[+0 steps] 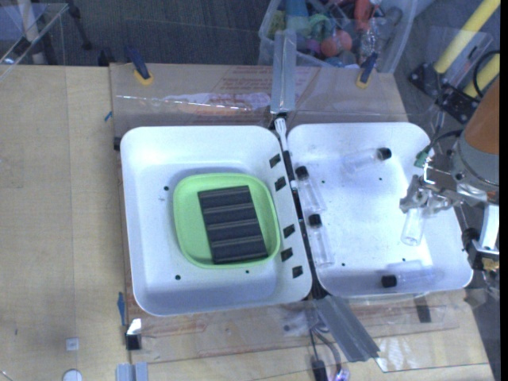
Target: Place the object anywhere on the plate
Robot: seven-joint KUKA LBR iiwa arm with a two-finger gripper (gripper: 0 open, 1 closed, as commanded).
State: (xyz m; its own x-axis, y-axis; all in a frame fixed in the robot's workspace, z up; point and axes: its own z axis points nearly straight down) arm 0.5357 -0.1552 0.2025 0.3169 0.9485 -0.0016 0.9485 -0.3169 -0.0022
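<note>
bench: pale wood bench (48,213), two shallow white bins side by side; a clear tub of coloured toys (341,14) sits beyond them at 12 o'clock.
left bin: left bin (143,213) carries the green plate (184,236), and a dark ribbed block (232,225) already lies on most of its middle.
right bin: right bin (357,236) holds several clear vials with black caps; one lies at 12 o'clock (365,159), two along the 9 o'clock wall (311,221), one near 6 o'clock (405,279).
object: a clear vial (412,227) hangs upright at 3 o'clock of the right bin, just under the gripper.
gripper: gripper (421,201) sits over that vial; you cannot tell whether the fingers are closed on it, since the glassy tube blurs into the metal.
handling: judge it light, stiff, smooth and likely slippery, and it will roll if laid down.
hold: take it across the body near the middle, squeezing gently.
placing: aim for the plate's bare green rim, at 9 o'clock of the block.
</note>
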